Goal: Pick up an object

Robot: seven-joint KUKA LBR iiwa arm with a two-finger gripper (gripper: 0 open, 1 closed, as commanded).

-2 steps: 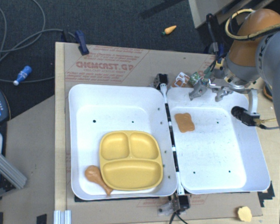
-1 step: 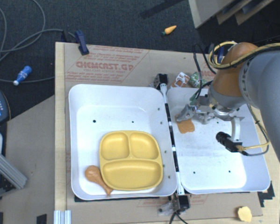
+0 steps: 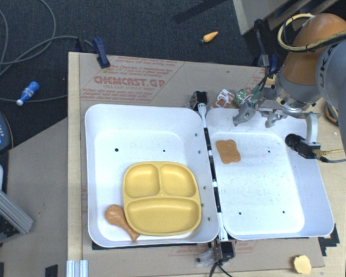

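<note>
Hovering over the right bin's (image 3: 309, 194) far rim, the end effector (image 3: 256, 112) gripped nothing visible, its spread impossible to tell, with the toast slice (image 3: 227, 151) nearby.

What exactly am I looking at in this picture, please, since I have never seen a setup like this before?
This is one picture from a fixed camera above a workbench, looking down at a slant. The grey machine with the orange band at the upper right is a robot arm; its gripper, a two-fingered hand, hangs over the far edge of the right bin. Nothing can be seen between its fingers. Two shallow white bins sit side by side. The right bin holds a small brown toast-like piece. The left bin holds a yellow divided plate and, by the plate's near left corner, an orange drumstick-shaped toy. The arm is meant to pick up an object.
</note>
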